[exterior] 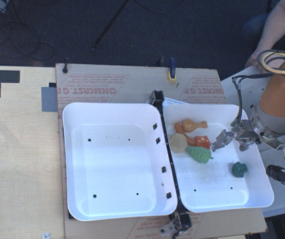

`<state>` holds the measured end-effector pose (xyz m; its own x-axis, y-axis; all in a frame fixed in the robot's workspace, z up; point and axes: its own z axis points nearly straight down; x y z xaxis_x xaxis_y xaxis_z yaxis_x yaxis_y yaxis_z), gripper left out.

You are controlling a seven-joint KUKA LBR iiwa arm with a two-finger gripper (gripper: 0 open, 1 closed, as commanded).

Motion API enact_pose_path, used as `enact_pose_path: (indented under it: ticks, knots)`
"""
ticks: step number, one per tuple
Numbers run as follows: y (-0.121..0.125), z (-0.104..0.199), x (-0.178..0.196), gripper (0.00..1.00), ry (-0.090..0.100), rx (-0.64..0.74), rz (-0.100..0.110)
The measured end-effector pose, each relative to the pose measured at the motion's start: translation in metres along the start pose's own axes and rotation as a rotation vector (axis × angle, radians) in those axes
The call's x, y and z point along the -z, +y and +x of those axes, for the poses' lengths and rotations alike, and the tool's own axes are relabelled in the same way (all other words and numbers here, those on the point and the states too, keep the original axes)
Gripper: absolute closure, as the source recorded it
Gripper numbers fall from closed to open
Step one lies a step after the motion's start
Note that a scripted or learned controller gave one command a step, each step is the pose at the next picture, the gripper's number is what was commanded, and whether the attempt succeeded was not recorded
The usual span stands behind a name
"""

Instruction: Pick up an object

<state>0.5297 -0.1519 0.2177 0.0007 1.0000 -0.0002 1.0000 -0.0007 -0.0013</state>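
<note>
Layout: we see two white bins side by side on the counter [23, 148]; the left bin [113, 163] lies bare-floored beside the right bin [254, 195], which carries all the objects.

Cluster: a pale round piece [178, 143], an orange drumstick-shaped toy [191, 126], a red toy [202, 142] and a green bumpy toy [199, 154] lie bunched together near the divider, touching or nearly so.

Loner: a dark green toy [239, 169] sits well apart from the cluster, toward the right wall.

Why so: we judge the objects lie loosely as they fell, with no ordering; the crowding makes a clean grasp in the cluster harder.

Gripper: our gripper [221, 140] reaches in from the right, low over the right bin, its tips just beside the red toy and the green bumpy toy.

Grip state: we cannot tell how its jaws stand; nothing visibly sits between them.

Task object: any would do; we judge the red toy or the green bumpy toy is the nearest candidate, not yet lifted.
</note>
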Motion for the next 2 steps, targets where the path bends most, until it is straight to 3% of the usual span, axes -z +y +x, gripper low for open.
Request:
enact_pose_path:
  ticks: [1,2]
  knots:
    - [0.082,-0.025,0.032,0.0,-0.003,0.005,-0.008]
    - [0.026,0.0,-0.033,0.0,0.004,-0.002,0.01]
